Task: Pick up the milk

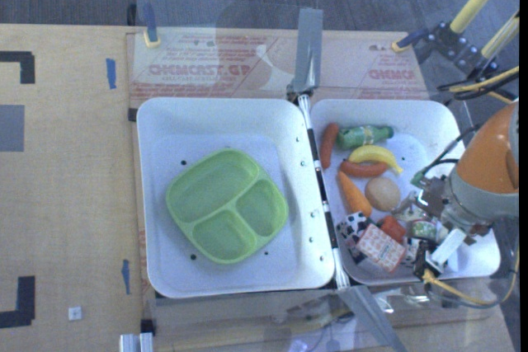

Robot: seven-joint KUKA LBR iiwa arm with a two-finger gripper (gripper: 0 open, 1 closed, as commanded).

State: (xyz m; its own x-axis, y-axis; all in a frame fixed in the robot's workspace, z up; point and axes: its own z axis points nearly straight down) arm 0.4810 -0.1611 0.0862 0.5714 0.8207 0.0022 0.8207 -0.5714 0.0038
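The milk (355, 227) is a small carton with black and white cow patches, lying in the front left part of the right bin (445, 115). An orange-red patterned box (381, 248) lies against its right side. My gripper (425, 227) hangs low over the front right part of the same bin, to the right of the milk and apart from it, with the box and a small red item (394, 227) between them. The orange band of the arm (491, 165) sits above it.
The right bin also holds a red sausage (329, 144), a green bottle (365, 134), a banana (375, 156), two carrots (355, 194), and a beige egg-shaped item (383, 194). A green divided plate (227, 206) lies in the left bin (157, 136).
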